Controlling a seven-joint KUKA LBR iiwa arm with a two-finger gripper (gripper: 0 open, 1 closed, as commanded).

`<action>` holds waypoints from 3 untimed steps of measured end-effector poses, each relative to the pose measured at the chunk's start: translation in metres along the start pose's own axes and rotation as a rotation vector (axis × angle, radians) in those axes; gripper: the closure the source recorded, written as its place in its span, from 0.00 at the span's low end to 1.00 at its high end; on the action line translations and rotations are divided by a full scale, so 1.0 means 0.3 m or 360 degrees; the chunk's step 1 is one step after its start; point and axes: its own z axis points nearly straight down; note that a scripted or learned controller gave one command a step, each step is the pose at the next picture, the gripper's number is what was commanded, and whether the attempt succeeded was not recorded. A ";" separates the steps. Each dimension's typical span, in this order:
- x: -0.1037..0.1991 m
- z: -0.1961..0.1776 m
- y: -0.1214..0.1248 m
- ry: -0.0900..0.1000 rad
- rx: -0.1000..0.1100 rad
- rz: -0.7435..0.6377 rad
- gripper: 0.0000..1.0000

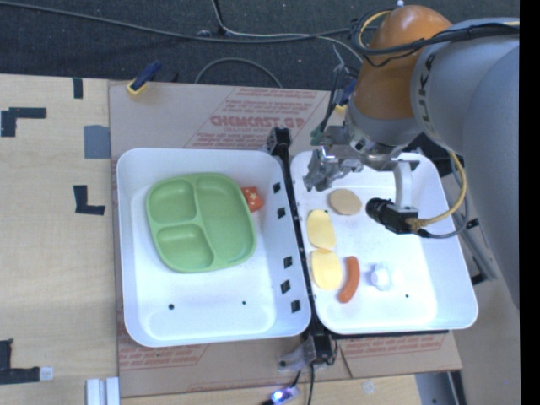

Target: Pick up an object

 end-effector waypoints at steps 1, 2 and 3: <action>0.189 0.040 0.065 -0.0001 -0.0001 -0.0001 1.00; 0.352 0.063 0.150 0.0000 -0.0002 0.0000 1.00; 0.343 0.062 0.146 -0.0002 0.0000 0.0004 0.00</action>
